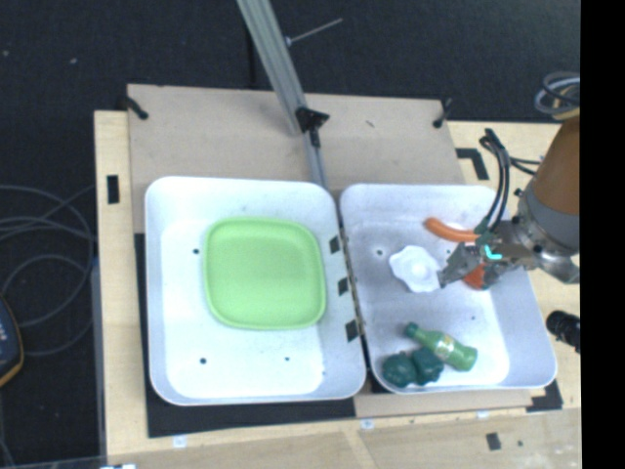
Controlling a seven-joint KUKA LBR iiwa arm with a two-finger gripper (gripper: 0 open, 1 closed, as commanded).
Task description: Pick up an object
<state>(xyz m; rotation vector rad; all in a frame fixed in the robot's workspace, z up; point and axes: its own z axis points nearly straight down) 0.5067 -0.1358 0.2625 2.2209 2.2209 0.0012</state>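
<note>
My gripper hangs low over the right bin, reaching in from the right. A small red-orange object lies right under its fingers; whether it is gripped is unclear. An orange carrot-like piece lies just up and left of the gripper. A white crumpled object sits to the gripper's left. Toward the bin's front lie a green bottle and a dark teal lump.
The left bin holds a light green square plate. A grey metal pole slants up from the back edge between the bins. Cables run at the far left and by the arm at right.
</note>
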